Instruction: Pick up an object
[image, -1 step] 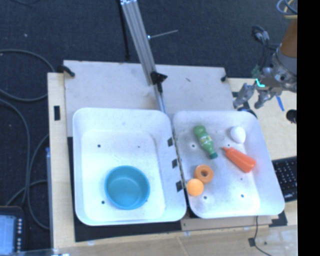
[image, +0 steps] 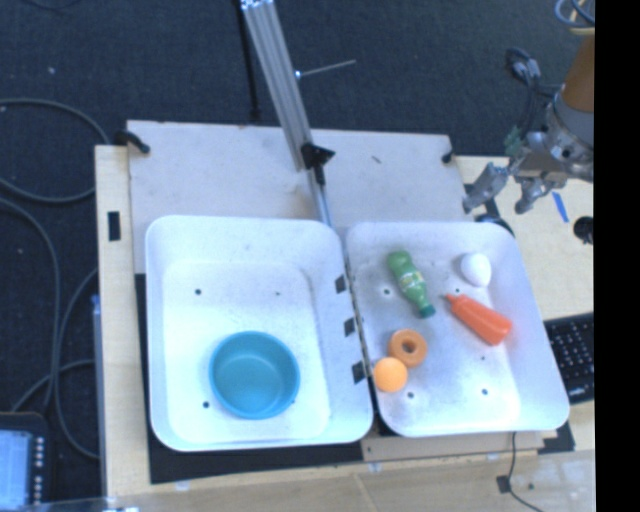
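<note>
Objects: five small things lie loose in the right white bin, nothing lifted.
Green bottle: a small green plastic bottle lies on its side near the bin's back left, cap end pointing toward the centre.
White egg: a smooth white egg shape sits near the back wall, just right of the bottle.
Orange carrot: an orange carrot-shaped toy lies slanted just in front of the egg.
Ring: an orange doughnut-shaped ring rests flat mid-bin, below the bottle.
Ball: an orange ball sits just beside the ring, hard by the left wall.
Left bin: the other white bin carries a round blue plastic bowl, upright, toward its front.
Jaws: the grey gripper hangs over the tabletop just behind the right bin's back right corner, apart from every object; the jaws are spread open, nothing between them.
Post: a slanted metal rail rises behind the bins.
</note>
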